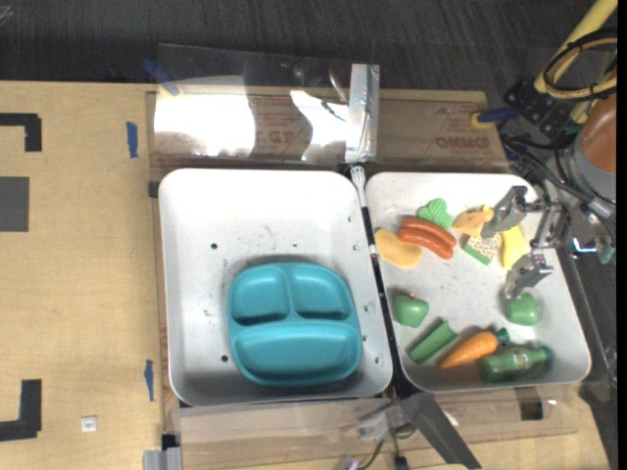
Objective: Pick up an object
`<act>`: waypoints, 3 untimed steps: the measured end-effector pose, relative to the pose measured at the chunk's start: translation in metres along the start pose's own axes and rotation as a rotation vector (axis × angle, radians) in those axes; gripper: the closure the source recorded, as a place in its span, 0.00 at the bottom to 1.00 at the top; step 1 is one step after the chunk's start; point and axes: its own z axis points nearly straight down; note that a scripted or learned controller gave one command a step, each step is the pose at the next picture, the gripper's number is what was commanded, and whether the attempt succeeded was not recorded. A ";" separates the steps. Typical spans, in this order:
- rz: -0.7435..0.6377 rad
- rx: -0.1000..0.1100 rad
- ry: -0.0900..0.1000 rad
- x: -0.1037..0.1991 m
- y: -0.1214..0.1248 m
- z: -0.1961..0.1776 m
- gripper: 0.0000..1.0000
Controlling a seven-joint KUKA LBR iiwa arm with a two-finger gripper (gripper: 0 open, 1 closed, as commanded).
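A: What can be picked, and where is it?

B: The toy food, all in the right bin. Near the far side I count one hot dog lying on an orange-yellow slice, one leafy green piece just behind it, and a small cluster of one yellow piece and one green-and-white piece.

A: And the near side?

B: One green pepper, one green pod touching one carrot, one dark green bottle beside the carrot, and one round green piece by the right wall.

A: The tool?

B: The tool hangs over the right half of that bin, its two fingers spread wide apart; one finger sits by the yellow cluster, the other just above the round green piece. Nothing is between them, so it is released.

A: The other bin?

B: The left bin holds one teal tray with three compartments, near its front. Both bins sit side by side on the tabletop, and one clear plastic sheet stands behind them
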 end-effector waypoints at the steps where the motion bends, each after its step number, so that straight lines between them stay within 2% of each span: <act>1: -0.224 -0.003 0.007 0.040 -0.008 0.097 0.00; 2: -0.002 0.002 -0.008 -0.028 -0.042 0.193 0.00; 3: 0.070 0.001 -0.004 -0.109 -0.041 0.195 0.00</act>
